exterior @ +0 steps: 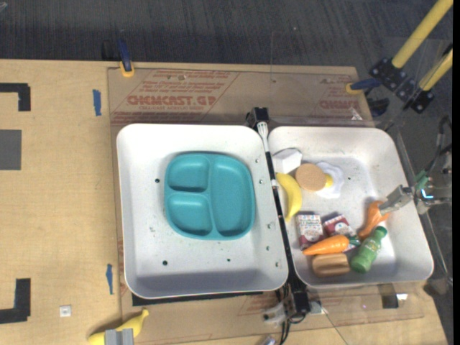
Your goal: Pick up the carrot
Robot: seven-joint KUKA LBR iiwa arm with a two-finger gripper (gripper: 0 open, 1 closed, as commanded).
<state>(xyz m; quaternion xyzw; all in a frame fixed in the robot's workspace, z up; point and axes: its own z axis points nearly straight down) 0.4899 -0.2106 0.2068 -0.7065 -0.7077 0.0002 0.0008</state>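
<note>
An orange carrot [327,246] lies on its side near the front of the right bin [374,144], between a red-and-white carton [310,229] and a brown bun [330,264]. A second, slimmer orange carrot-like piece [371,218] stands tilted by the bin's right wall, just above a green bottle [368,249]. My gripper [399,197] reaches in low over the right wall, and its grey tip sits just up and right of that slim orange piece. Whether it touches the piece is unclear.
The right bin also holds a banana [290,192], a round tan disc [312,177], white pieces [287,157] and a dark red packet [336,225]. A teal divided plate [210,195] lies in the left bin [136,192]. Yellow-and-black stands [406,63] rise at the back right.
</note>
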